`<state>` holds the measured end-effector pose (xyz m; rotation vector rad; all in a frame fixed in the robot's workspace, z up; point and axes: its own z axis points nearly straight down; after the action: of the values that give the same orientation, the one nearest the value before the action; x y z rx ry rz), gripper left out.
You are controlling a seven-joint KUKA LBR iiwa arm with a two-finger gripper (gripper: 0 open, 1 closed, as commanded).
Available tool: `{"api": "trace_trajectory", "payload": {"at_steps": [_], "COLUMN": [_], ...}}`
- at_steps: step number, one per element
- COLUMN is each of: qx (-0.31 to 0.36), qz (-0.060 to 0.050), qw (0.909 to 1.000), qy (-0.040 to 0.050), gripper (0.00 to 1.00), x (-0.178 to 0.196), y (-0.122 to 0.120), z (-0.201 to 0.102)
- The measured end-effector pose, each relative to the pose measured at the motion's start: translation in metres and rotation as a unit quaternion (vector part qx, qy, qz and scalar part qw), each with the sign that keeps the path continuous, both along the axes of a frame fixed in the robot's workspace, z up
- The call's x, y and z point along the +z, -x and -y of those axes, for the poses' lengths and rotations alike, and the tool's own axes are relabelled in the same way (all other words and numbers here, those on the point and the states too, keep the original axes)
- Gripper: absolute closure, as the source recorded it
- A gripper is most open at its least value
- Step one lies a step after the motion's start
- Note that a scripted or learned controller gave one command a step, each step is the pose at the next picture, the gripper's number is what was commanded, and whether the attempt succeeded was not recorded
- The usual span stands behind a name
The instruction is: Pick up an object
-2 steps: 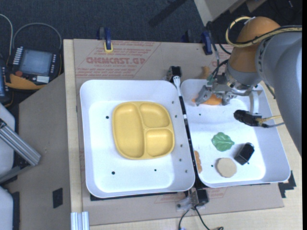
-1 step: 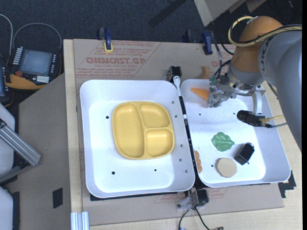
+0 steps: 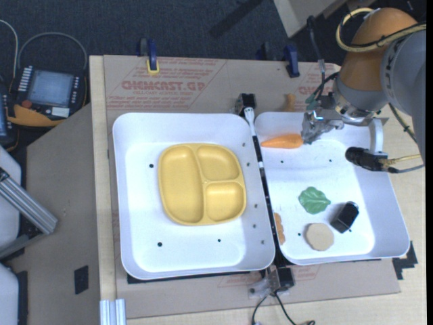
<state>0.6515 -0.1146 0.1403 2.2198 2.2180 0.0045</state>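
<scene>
Overhead, the grey arm with its orange band reaches in from the right, and the two-finger gripper point(image 3: 312, 133) is low over the far left corner of the right white bin point(image 3: 379, 246). Just beside the fingertips, toward the bin's left wall, lies an orange carrot-shaped piece point(image 3: 281, 141), long axis running roughly along the far edge. Tip and carrot look to be touching or nearly so; the carrot is not seen between the fingers. Whether the pincer is spread or closed cannot be told, since the wrist body hides the gap.

Other contents of the right bin, all toward the near edge:
- green leafy plastic piece point(image 3: 314, 199), about mid-bin
- small black block point(image 3: 344, 217), just right of and nearer than the green piece, tilted
- round tan disc point(image 3: 318, 236), close to the near edge, touching or almost touching the black block
- small orange-brown piece point(image 3: 279, 229) against the left wall, partly hidden by the rim

Left white bin point(image 3: 139, 246): one yellow three-compartment plastic tray point(image 3: 201, 182), lying flat near the centre.

Both bins rest on a brown cardboard sheet point(image 3: 183, 83) with red print along its far edge.
</scene>
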Motion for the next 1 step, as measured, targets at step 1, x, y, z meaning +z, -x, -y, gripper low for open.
{"api": "trace_trajectory", "payload": {"at_steps": [1], "qx": [0.001], "qz": [0.001], "qw": [1.0000], "qy": [0.0006], "gripper": [1.00], "x": [0.0450], "y": [-0.0062], "z": [0.0028]}}
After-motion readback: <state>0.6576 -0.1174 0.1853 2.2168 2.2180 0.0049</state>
